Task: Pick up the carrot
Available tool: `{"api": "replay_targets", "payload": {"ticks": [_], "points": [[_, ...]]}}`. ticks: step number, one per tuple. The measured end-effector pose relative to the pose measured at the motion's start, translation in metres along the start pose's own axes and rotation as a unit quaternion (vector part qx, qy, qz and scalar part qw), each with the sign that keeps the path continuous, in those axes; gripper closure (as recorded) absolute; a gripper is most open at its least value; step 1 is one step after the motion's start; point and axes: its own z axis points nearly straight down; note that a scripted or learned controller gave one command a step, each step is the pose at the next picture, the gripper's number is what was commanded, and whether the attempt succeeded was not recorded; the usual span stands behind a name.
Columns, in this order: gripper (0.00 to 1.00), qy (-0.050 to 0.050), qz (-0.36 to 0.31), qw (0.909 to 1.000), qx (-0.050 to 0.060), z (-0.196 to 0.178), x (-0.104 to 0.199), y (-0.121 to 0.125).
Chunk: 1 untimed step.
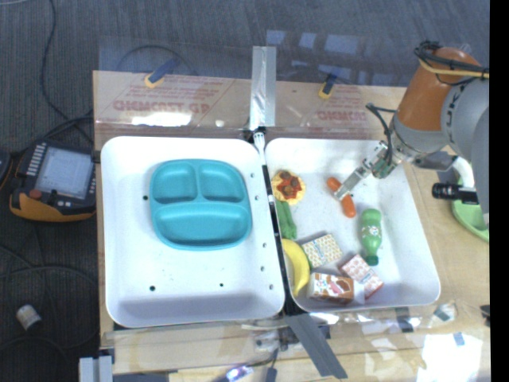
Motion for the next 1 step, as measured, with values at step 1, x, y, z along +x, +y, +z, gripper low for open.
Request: {"api": "replay_targets", "payload": {"ticks": [1], "points": [[0.0,-0.008,-0.047,0.9989,-0.002,0.001,0.0522,0.0066]]}}
